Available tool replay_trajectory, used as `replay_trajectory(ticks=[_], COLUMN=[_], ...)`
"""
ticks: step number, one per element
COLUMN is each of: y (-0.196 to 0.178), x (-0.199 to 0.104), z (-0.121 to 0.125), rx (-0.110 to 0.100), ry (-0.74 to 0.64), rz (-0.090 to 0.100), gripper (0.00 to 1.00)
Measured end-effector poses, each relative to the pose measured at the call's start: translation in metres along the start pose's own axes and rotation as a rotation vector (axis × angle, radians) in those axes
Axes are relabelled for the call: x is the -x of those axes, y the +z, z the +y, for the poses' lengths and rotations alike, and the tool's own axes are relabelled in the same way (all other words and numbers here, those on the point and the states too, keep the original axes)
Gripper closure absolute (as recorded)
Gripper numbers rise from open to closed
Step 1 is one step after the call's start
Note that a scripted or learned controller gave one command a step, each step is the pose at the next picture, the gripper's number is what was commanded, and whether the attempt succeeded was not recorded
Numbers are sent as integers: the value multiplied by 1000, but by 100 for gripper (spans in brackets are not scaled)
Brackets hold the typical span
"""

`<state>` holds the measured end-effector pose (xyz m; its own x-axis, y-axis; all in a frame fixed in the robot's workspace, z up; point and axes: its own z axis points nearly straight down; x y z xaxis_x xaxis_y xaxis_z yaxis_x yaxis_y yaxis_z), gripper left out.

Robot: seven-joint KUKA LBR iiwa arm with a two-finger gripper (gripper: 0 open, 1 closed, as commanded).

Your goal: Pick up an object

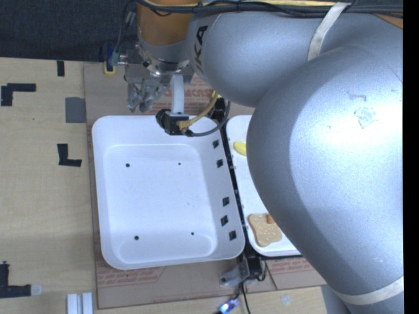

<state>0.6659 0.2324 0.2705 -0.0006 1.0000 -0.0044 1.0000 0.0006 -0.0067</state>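
the frame is dominated by the grey arm (327,149), swung in from the right and covering most of the right bin (243,175). next in size comes the left bin (157,195), a shallow white tray with four small dark dots on its floor and nothing else seen lying in it. both bins are carried by the desk (39,195), a pale wood-toned surface marked with black tape angles and a grey patch, with brown cardboard laid under the bins; a dark backdrop is seen beyond the far edge.

the orange band (167,5) is held above the far rim of the left bin, and below it the claw (145,97) is hung just past that rim, over the cardboard. whether it is released or clenched cannot be told; nothing is seen held in it.

the things to be picked are found in the right bin: a tan, bread-like piece (265,229) near the front, and a yellow sliver (239,148) farther back, both partly hidden by the arm.

the step in hand is judged to be the approach, with no grasp made. a move across into the right bin and a descent onto one piece would be called for next.
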Motion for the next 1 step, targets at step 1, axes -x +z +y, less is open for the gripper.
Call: replay_trajectory(ticks=[1], y=[-7], x=[-1], z=[0], rx=[5], ry=[-1], rz=[3], gripper=[0])
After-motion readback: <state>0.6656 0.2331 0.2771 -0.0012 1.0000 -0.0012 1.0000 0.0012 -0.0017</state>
